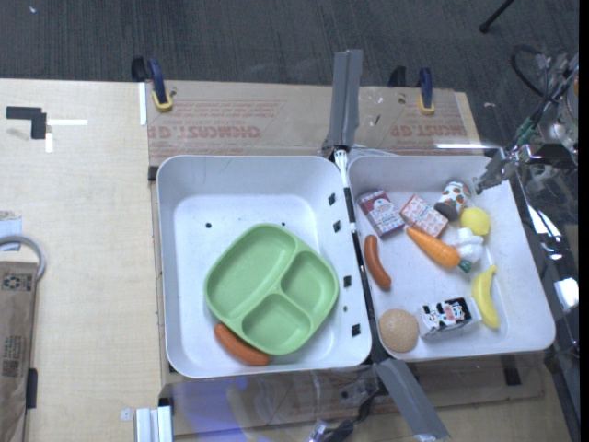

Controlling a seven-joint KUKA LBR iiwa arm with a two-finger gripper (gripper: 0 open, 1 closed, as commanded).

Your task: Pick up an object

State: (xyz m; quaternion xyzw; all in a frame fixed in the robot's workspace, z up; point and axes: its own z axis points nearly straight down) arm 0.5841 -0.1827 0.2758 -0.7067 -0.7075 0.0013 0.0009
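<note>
One gripper [480, 184] over right bin's [543, 325] far corner.

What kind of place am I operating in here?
Probably a robotics lab's pick-test bench: two white bins clamped to a board, toy food like a carrot and banana, and a green divided plate.

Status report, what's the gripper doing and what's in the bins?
Gripper at right bin's far right corner, holding nothing visible. Carrot, banana, sausage lying loose. Green plate in left bin.
</note>
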